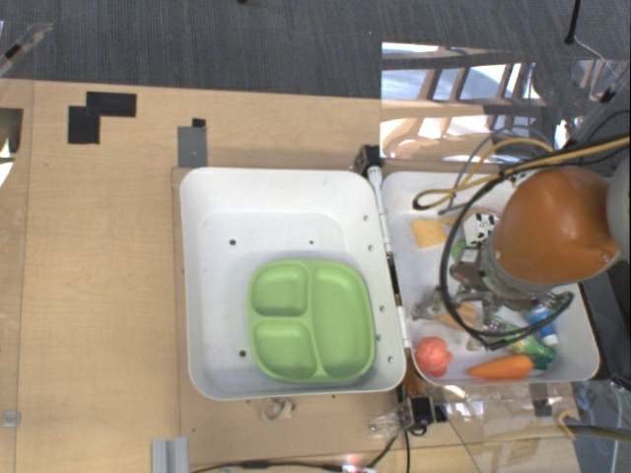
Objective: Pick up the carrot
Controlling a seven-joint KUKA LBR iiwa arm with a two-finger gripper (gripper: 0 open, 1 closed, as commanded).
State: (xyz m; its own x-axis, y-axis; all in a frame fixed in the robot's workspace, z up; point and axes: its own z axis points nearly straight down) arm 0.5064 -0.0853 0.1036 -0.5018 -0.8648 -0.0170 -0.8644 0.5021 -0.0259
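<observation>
The orange carrot (501, 367) lies along the front wall of the right bin (398, 205), its green top pointing right. My gripper (471, 308) hangs low in that bin, just behind and slightly left of the carrot, largely covered by the arm's orange band (550, 227). From this angle I see nothing held in it.
A red round fruit (432, 355) sits left of the carrot in the bin's front left corner. A yellow wedge (428, 233) lies at the back, and blue and green items (537, 331) are beside the carrot's top. The left bin (212, 264) holds a green divided plate (312, 318).
</observation>
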